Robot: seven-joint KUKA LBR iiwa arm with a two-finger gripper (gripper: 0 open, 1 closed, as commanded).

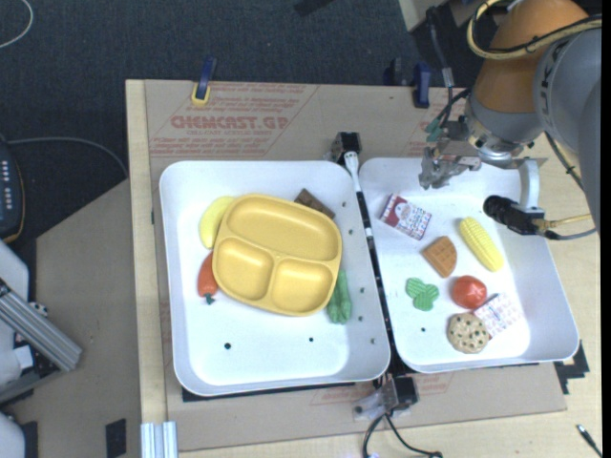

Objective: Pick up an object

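Pincer point(436, 175) hangs over the right bin's point(549, 327) far corner — its opening cannot be told, nothing visibly held — with the red-and-white packet point(406, 217) nearest; a straight, centred descent would likely serve best.

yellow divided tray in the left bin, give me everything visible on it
The yellow plastic divided tray is a rounded rectangle with three compartments: one long one along its far side and two smaller ones nearer the camera. It looks glossy and moulded, lies flat, right side up and turned slightly askew, in the middle of the left white bin. It overlaps a yellow banana-like piece, a red-orange piece, a green leafy piece and a brown piece.
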